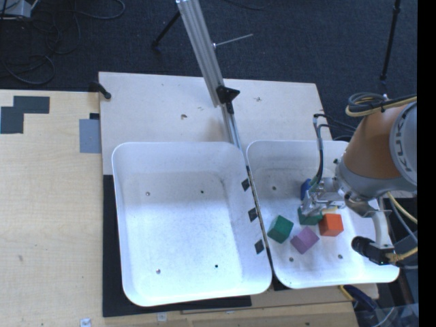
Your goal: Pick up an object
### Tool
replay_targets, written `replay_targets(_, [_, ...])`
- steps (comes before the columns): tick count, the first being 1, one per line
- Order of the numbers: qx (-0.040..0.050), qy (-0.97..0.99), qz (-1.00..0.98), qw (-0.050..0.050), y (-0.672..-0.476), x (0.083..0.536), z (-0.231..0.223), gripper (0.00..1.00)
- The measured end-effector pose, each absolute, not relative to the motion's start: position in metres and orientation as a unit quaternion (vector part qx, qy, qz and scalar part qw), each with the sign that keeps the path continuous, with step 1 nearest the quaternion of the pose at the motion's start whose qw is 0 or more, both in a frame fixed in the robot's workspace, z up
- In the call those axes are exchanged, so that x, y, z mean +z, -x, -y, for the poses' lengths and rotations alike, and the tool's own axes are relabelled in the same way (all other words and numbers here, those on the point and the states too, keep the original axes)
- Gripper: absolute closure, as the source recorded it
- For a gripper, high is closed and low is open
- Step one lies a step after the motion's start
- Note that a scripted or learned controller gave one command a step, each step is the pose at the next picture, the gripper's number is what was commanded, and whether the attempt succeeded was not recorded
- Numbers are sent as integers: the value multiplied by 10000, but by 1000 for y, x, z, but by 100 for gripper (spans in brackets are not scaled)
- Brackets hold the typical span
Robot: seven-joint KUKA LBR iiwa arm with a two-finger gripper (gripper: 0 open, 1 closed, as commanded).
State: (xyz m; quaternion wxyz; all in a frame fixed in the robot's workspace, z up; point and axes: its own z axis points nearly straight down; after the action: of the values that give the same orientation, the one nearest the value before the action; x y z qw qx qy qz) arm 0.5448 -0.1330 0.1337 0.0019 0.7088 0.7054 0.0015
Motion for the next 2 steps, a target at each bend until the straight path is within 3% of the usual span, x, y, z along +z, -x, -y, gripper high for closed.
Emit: replay_targets(2, [40, -7078, -7063, 78, -545, 119, 131, 100])
